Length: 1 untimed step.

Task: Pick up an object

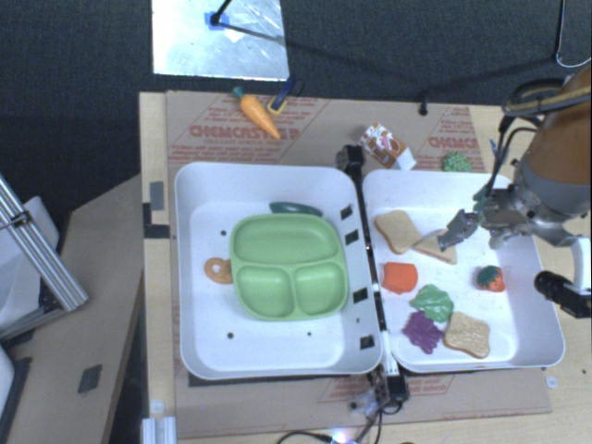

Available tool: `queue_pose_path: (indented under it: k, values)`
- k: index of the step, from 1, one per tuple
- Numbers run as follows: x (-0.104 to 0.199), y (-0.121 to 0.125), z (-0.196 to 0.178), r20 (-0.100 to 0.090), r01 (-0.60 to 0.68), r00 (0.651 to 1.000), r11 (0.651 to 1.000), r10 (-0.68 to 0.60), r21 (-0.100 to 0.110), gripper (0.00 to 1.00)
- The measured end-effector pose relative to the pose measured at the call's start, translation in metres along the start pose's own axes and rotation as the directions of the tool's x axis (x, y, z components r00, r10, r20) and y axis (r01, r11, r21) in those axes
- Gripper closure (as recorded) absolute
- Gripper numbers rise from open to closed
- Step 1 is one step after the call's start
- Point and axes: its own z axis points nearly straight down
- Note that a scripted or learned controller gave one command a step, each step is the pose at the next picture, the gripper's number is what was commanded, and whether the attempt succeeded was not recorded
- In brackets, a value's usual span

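Note:
The right bin (529,314) holds several toy foods: a toast slice (395,229), a tan wedge (437,247), an orange block (400,277), a green leaf (432,301), purple grapes (423,331), a bread slice (467,334) and a red-and-green fruit (491,278). My gripper (481,232) hangs over the upper middle of this bin, open, with nothing between its fingers. Its left finger (456,228) sits just above the right end of the tan wedge. The fruit lies just below the gripper.
In the left bin (197,239) lie a green divided plate (242,240), a small orange ring (218,270) and a dark green piece (296,208). Behind the bins on the cardboard are a carrot (259,116), a small carton (384,144) and a green lump (455,162).

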Motion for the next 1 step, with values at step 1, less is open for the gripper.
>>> queue_pose_path:
  k: [1]
  values:
    - [0.0002, 0.0023, -0.0055, 0.002, 0.003, 1.0, 1.0, -0.003, -0.011, 0.0]
